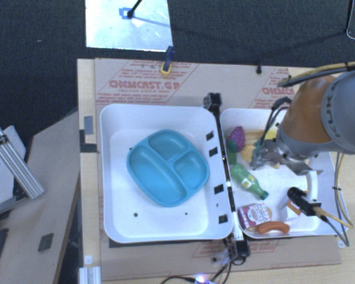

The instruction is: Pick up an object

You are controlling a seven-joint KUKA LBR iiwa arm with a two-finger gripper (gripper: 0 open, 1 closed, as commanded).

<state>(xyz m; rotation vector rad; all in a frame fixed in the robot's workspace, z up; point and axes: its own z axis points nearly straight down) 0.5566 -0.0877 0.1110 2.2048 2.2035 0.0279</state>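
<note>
Reaching in from the right, the arm [322,114] hangs low over the right bin [325,220]; the gripper [261,157] sits among the toys at that bin's left-middle. Cannot tell how the jaws stand: the wrist hides them from this angle, and nothing is seen between them.

Candidates for the pick, all in the right bin: green bottle [248,180] lying on its side just near of the gripper, neck pointing near-right; purple piece [237,138] at the far-left corner; yellow piece [247,153] just beside the gripper on its left. Judgement: bottle is the best target. Close across its narrow body, not along its length, and come down square so it does not roll.

Obstacles: the bin divider [223,170] stands close on the left, leaving little room for the left finger. Pink packet [255,215] and orange sausage [272,227] lie at the near edge, clear of the bottle.

Left bin [118,218] holds a blue tray [167,166], well apart. Worktop [148,81] beyond.
</note>
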